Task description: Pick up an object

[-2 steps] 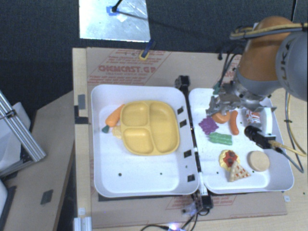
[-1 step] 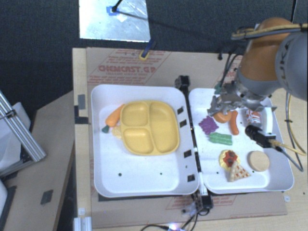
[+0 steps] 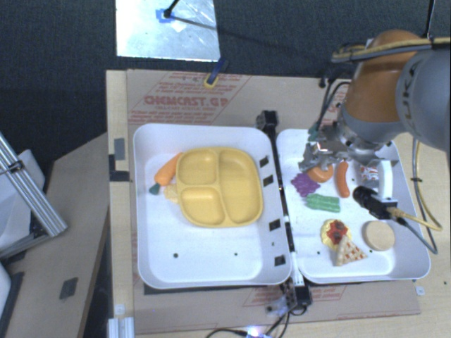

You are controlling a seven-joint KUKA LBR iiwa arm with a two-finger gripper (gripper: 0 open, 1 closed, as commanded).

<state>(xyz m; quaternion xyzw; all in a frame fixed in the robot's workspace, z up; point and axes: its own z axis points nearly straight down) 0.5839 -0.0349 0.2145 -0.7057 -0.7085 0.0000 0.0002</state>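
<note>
Arm: grey KUKA arm with an orange band above the wrist (image 3: 377, 83), entering from the right and reaching down over the far part of the right bin.
Gripper: two-finger metal gripper (image 3: 317, 159), low over the right shallow white bin (image 3: 416, 255), near its far-left area.
Finger state: cannot tell; the wrist body and glare hide the fingertips.
Object under gripper: small orange rounded toy piece (image 3: 321, 174), directly below and touching or just beside the gripper tip; whether it is between the fingers cannot be read.
Sausage: red-orange toy sausage (image 3: 342, 179), just right of the orange piece; long axis runs from far to near, roughly parallel to the bin's side walls.
Grapes: purple toy grape cluster (image 3: 304, 184), just left and nearer than the gripper.
Green item: green ridged toy vegetable (image 3: 323, 203), long axis lying left to right, near the bin centre.
Pizza: toy pizza slice with red topping (image 3: 341, 241), tip pointing away from the camera, crust nearest.
Cookie: tan round toy disc (image 3: 380, 235), right of the pizza slice.
Left bin: left shallow white bin (image 3: 158, 259) holding a yellow three-compartment plastic plate (image 3: 215, 186).
Carrot: orange toy carrot (image 3: 166, 170), touching the plate's left edge, long axis diagonal, green end nearest left.
</note>
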